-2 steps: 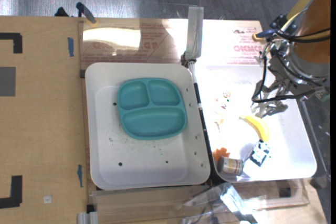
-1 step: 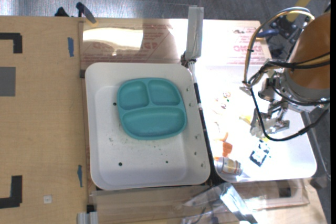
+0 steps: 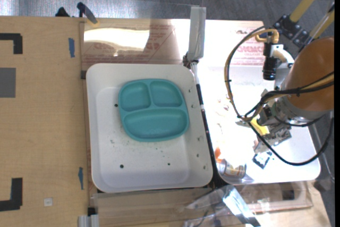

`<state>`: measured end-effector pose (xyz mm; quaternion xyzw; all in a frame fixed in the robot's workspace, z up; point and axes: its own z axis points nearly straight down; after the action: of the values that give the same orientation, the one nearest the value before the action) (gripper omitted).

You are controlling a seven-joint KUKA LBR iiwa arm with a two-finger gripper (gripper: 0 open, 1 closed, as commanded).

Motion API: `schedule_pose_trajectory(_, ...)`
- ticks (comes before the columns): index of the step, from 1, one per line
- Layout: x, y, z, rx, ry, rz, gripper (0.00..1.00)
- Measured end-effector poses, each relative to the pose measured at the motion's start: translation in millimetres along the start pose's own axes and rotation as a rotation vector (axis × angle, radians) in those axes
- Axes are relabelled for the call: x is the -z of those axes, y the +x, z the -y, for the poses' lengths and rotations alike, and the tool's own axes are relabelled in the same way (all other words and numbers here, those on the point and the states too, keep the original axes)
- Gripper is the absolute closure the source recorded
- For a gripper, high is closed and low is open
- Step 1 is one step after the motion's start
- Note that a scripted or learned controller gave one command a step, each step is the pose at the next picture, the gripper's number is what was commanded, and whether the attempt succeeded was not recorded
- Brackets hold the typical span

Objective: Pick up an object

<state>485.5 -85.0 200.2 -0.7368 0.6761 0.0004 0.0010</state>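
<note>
A bench (image 3: 37,114) with a tan board top carries two shallow white bins side by side, seen from above at a slant, with grey floor beyond its far edge.

Nearest the viewer, at the front corner of the right bin (image 3: 297,165), lies a small object (image 3: 229,166) with an orange tip and a pale, partly silvery body. It rests just beside the wall between the bins. Its long axis runs roughly left to right with a slight tilt, the orange end pointing left toward the divider. It is too small and glare-washed to tell more.

A little farther back, the gripper (image 3: 270,138) hangs over the right bin, to the right of that object and apart from it. Whether it is spread or closed cannot be told, and nothing is seen in its grasp. Black and yellow cables loop around it, and the arm's orange band (image 3: 313,74) sits above.

In the left bin (image 3: 101,167) lies a teal divided plate (image 3: 154,109) with three compartments, two small ones at the far side and one wide one nearer. Dark specks dot the bin floor around it.
</note>
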Motion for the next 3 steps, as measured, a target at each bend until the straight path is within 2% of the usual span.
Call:
schedule_pose_trajectory(1,41.6,-1.3,-3.8,0.522,0.006,-0.002,1.0)
schedule_pose_trajectory(2,23.6,-22.6,-2.8,0.91,0.001,0.001,1.0)
schedule_pose_trajectory(3,22.2,-24.8,3.6,1.273,0.003,0.001,1.0)
